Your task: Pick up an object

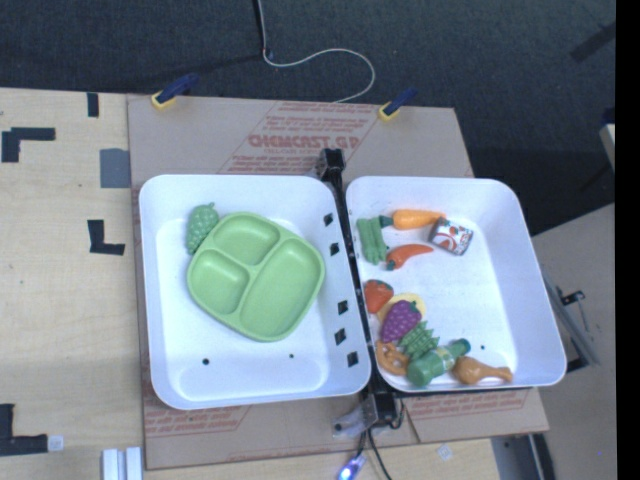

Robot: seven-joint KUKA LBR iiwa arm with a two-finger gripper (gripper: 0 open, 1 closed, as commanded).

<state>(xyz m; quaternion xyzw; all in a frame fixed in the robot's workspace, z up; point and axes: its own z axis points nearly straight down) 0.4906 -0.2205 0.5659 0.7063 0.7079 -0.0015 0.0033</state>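
Item: robot body. The arm lies beyond what can be seen from this standpoint. Its colours, casing shape, cables, screws and markings cannot be told, so there is no entry under any heading.

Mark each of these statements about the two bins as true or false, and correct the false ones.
1. The green divided plate lies in the left bin. True.
2. The carrot lies on the plate. False: it lies in the right bin.
3. The small can sits right of the carrot. True.
4. The purple grapes lie in the left bin. False: they are in the right bin.
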